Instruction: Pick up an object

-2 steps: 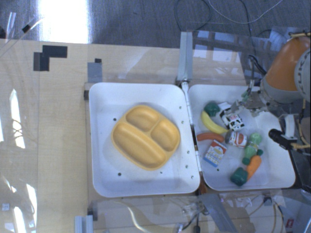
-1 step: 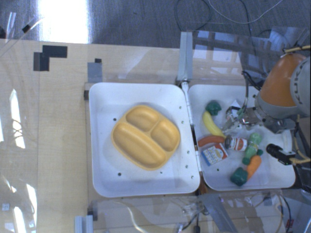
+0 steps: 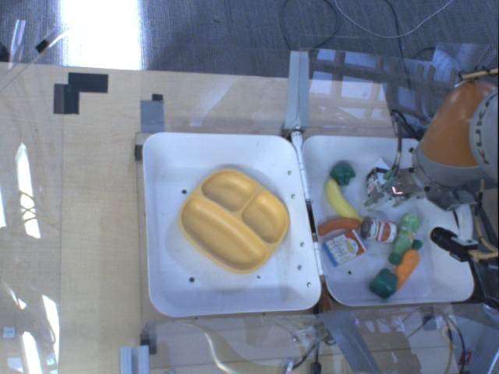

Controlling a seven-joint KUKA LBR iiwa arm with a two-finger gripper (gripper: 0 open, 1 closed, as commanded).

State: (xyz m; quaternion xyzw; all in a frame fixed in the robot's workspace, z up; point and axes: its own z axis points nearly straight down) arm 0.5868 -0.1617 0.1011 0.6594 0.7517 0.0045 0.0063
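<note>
The right bin holds several toy foods. A yellow banana lies below a dark green vegetable. A red sausage, a small carton and a little bottle sit mid-bin. A light green piece, an orange carrot and a dark green block lie toward the front right. My gripper hangs low over the bin's upper middle, just right of the banana and above the bottle. Nothing is visibly held.
The left bin contains a yellow divided plate. The arm with its orange band covers the right bin's far right corner. A black part sticks out at the right rim. Cables lie behind the bins.
</note>
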